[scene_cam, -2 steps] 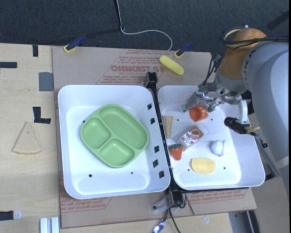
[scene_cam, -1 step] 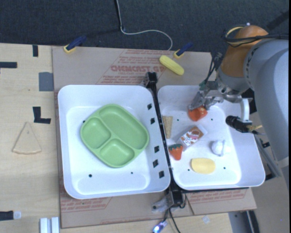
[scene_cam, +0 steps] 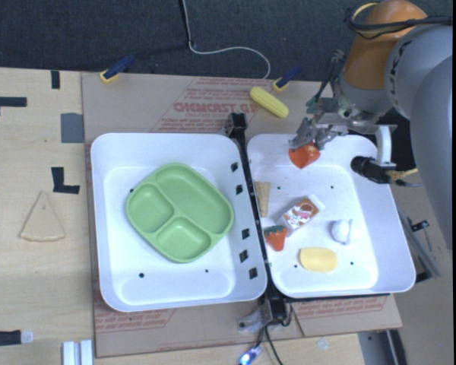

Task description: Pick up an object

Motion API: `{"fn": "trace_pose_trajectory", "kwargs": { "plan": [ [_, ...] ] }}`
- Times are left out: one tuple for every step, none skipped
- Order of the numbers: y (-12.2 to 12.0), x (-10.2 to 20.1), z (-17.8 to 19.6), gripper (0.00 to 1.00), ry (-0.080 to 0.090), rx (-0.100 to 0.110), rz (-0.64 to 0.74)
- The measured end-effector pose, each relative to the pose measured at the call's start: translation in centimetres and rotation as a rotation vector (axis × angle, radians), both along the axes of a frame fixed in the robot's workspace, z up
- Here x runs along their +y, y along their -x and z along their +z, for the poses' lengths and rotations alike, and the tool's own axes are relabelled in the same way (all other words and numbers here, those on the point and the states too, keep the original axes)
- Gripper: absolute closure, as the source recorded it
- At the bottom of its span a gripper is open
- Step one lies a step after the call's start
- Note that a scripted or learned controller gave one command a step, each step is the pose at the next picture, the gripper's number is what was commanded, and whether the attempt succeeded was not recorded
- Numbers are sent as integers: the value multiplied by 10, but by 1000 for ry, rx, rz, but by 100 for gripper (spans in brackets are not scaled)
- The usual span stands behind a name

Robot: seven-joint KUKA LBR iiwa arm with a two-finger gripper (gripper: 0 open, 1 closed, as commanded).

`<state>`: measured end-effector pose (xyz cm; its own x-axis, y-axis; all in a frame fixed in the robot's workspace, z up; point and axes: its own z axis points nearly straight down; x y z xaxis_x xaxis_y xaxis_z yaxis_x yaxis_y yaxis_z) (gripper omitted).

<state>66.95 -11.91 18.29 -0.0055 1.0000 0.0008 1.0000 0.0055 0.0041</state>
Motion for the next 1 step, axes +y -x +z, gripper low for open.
{"fn": "trace_pose_trajectory", "kwargs": {
  "plan": [
    [54,53,75,100,-1,3,0]
  ]
}}
